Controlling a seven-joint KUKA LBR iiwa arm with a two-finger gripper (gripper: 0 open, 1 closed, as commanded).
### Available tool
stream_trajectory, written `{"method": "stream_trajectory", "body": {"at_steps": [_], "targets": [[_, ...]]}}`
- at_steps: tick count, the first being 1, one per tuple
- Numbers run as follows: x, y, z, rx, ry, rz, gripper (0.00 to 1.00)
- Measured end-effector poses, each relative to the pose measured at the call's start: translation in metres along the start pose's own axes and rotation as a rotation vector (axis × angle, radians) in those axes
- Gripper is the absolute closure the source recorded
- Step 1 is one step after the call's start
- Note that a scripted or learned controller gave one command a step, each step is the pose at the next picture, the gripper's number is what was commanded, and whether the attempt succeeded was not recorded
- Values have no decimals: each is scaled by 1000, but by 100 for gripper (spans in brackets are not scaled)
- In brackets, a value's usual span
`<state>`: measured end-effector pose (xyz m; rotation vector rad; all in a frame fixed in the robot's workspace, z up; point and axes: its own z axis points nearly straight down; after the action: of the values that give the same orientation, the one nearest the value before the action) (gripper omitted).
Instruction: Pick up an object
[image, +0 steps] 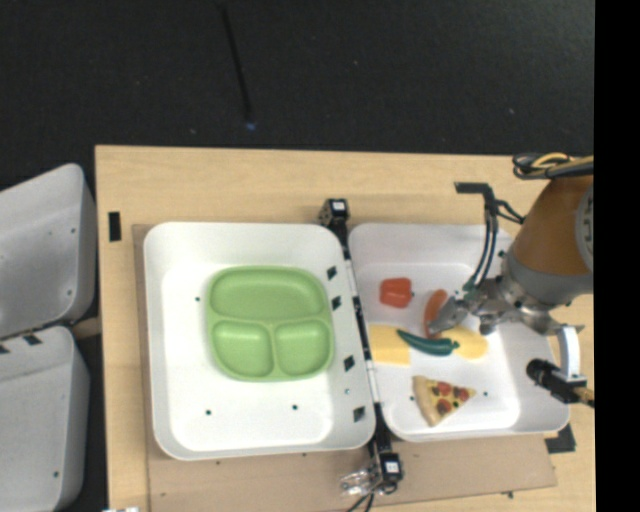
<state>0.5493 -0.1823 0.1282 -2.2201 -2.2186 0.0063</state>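
- While the arm (550, 240) reaches in over the right bin (400, 243), its gripper (447, 318) sits low, just above the orange-red sausage-shaped piece (436, 303) near the bin's middle.
- Whether the fingers are parted or closed cannot be told; they blur into the dark metal around them, and nothing is clearly seen between them.
- Relative to the gripper, the sausage piece lies right at its tip, partly covered by it, on the side toward the left bin (180, 400).
- Just below the gripper lies a green chilli-like piece (428, 342), resting across a yellow wedge (390, 346) and touching a second yellow piece (472, 347).
- A red block (396, 292) lies near the gripper, farther toward the left bin and apart from the sausage piece.
- A pizza slice (440, 398) lies well below the gripper, toward the right bin's near edge.
- A green divided plate (268, 322) sits in the left bin, well apart from the gripper.
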Motion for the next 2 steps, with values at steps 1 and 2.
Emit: {"method": "stream_trajectory", "body": {"at_steps": [1,2], "targets": [[-2,1,29,-7,-3,1,0],[-4,5,14,-18,-5,4,100]]}}
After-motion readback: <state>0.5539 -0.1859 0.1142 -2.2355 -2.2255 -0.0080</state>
